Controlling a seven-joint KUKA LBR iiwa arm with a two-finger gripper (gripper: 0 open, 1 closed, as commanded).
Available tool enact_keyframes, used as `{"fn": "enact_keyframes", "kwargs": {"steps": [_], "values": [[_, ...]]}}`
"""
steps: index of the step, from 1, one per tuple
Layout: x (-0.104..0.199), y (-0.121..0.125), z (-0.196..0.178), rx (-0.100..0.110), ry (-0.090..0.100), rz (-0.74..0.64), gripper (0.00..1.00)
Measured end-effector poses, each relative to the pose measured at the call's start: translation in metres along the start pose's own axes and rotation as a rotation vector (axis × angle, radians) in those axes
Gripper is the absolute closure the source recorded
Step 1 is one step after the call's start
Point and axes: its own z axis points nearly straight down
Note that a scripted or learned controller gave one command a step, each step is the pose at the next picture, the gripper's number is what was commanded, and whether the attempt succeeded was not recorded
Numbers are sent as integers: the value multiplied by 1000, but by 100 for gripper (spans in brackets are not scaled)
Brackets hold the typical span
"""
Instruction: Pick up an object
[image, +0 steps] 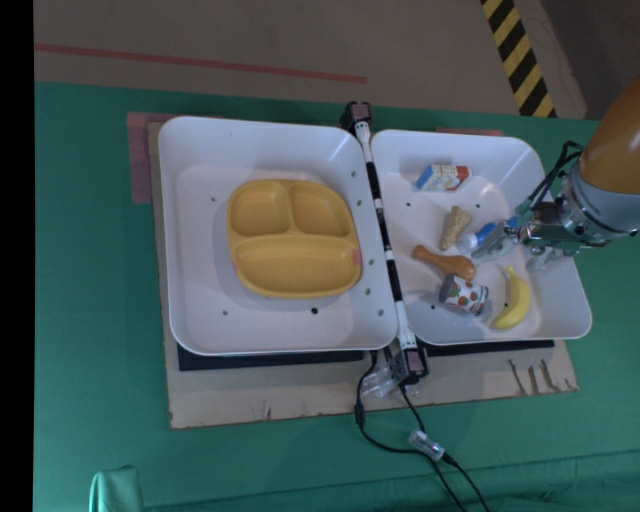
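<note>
Gripper (503, 240) was down in the right bin (560, 300), over near its right side, and honestly I couldn't tell if it was released, clenched or had hold of something. A small blue-and-white thing (489, 238) sat right at its tip, touching or nearly so, too blurry to call.

Pretty much all the loose stuff was piled in that right bin, which I'd guess is why the arm was there at all. A banana (514, 301) lay just below the gripper, curving along the bin's lower right corner. A patterned cup (463, 295) lay tipped on its side right next to it, and a brown drumstick-looking piece (446, 262) sat just above the cup. A tan cone-ish bit (455, 226) stood further up, and a little carton (442, 177) was near the top wall, well apart from the rest.

The left bin (190, 250) had a yellow divided plate (292, 238) lying flat in the middle.

My read: it was going for the blue-and-white thing, since that was the closest item. No lift yet as far as I could see.
</note>
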Motion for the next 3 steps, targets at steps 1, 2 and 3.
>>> {"fn": "enact_keyframes", "kwargs": {"steps": [1, 2, 3], "values": [[-37, -6, 79, -29, -15, 1, 0], [-49, 49, 86, -44, -21, 0, 0], [-28, 87, 86, -42, -23, 0, 0]]}}
